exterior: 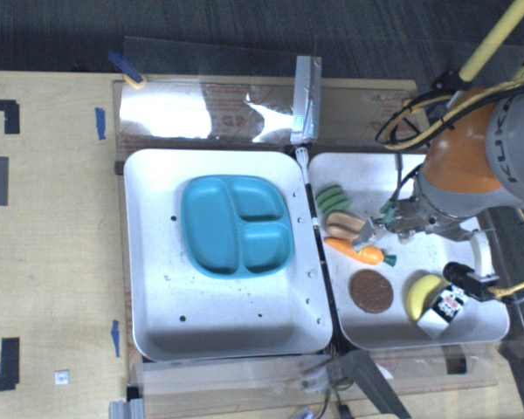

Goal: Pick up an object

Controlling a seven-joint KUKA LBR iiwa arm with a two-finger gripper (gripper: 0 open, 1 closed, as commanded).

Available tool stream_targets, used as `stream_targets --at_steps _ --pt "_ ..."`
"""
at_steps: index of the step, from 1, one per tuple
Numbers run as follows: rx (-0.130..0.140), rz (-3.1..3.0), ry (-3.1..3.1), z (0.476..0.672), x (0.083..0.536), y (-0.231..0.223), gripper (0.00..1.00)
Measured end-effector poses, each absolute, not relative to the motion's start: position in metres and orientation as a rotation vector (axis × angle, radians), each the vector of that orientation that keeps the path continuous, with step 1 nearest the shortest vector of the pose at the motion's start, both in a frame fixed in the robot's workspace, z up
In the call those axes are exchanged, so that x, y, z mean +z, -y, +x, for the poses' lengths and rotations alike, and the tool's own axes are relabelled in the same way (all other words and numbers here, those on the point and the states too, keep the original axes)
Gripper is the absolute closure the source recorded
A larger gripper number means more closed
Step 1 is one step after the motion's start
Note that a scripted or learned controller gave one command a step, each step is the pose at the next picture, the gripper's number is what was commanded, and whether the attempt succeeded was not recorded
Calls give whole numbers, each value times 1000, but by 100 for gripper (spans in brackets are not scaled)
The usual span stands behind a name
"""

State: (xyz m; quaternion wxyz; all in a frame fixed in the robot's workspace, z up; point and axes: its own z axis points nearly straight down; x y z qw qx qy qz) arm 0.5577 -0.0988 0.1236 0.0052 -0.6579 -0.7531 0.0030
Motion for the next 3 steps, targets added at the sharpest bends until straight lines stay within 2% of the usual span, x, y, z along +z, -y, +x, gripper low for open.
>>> stream_targets --at_steps 1,2,3 --pt "-4 -1863 2531 556 87 100 0" --pt "-6 -1867 2530 558 95 101 100" --pt "-5 -2047 2385 608 185 2 100"
